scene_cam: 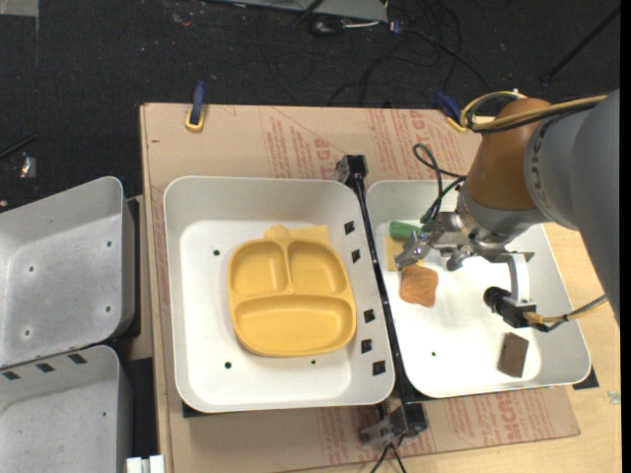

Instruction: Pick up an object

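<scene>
The gripper (426, 248) sits low over the right bin (562, 363), near its left wall, but its fingers merge into dark metal and cables, so I cannot tell how far they are spread or whether anything is between them. The grey arm (562, 166) with its orange band covers the bin's far right corner. A green object (402, 230) by the far left corner is half hidden behind the gripper; a small yellowish piece just below it is hard to make out. Just beside the gripper lies an orange-brown lump (419, 286), rounded and rough. A dark brown block (513, 355) rests near the bin's near right corner. The left bin (197, 363) holds a yellow divided tray (292, 299) at its centre.
</scene>
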